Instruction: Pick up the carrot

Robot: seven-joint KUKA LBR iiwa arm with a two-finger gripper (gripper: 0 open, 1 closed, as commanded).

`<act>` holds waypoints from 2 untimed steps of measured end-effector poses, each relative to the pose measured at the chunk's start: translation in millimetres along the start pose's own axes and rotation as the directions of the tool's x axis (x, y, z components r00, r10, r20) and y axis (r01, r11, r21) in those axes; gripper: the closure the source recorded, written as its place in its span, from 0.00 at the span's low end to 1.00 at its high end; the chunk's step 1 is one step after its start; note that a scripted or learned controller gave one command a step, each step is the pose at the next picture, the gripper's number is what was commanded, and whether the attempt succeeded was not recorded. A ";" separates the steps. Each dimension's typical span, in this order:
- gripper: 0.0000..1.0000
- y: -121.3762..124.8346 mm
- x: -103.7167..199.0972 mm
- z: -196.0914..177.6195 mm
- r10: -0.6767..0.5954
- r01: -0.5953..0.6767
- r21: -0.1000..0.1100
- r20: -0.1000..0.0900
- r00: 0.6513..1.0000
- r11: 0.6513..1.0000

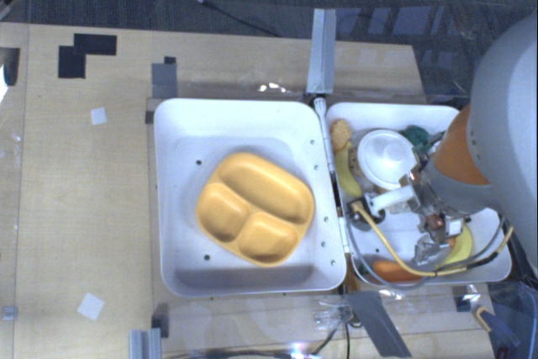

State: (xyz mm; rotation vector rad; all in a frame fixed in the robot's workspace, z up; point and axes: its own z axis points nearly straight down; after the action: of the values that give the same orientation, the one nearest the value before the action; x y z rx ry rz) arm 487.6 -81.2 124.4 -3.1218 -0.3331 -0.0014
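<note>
The carrot (392, 269) is a small orange piece lying against the front wall of the right bin (499, 268). A yellow cable partly crosses it. My gripper (432, 245) hangs low in that bin, just above and to the right of the carrot, at the end of the grey arm with its orange band (461, 155). The wrist and cable hide much of the gripper, and I see nothing held in it.
The right bin also holds a white bowl (387, 156), a yellow banana (345, 174) along its left wall, a tan item (340, 133), a green item (417, 134) and a yellow piece (460, 248). The left bin (176, 139) bears a yellow divided plate (254, 207).
</note>
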 end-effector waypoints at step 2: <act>0.00 0.0 0.0 0.0 0.000 0.000 0.000 0.000 1.000 1.000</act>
State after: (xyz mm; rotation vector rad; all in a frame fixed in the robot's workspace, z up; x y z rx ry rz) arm 487.5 -81.2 124.4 -3.1218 -0.3331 -0.0015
